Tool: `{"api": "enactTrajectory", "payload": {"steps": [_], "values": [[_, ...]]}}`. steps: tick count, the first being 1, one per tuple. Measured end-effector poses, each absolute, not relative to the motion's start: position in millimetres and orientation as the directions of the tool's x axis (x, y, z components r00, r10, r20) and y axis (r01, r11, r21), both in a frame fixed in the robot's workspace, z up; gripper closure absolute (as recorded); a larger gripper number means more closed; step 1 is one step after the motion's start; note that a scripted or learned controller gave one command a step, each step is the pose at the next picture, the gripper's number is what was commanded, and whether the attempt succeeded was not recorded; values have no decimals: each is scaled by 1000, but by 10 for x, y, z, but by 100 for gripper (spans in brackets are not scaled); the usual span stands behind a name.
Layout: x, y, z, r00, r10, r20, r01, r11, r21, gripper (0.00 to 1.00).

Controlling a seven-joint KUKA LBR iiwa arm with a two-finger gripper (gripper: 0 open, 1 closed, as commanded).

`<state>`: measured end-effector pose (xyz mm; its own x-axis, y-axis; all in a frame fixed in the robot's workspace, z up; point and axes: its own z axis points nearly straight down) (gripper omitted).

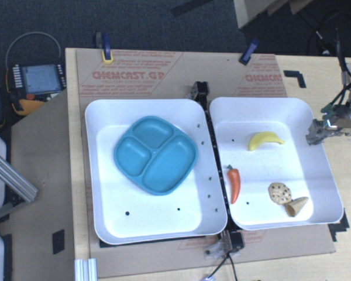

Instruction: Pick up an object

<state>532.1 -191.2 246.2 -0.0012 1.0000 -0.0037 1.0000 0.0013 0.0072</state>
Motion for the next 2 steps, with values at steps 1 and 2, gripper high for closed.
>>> {"api": "enactTrajectory", "payload": {"steps": [1, 2], "values": [[5418, -1410, 2527, -4, 1000, -1, 1000, 4, 4, 100], [5596, -909, 2585, -6, 1000, 0, 1000, 6, 4, 100]]}}
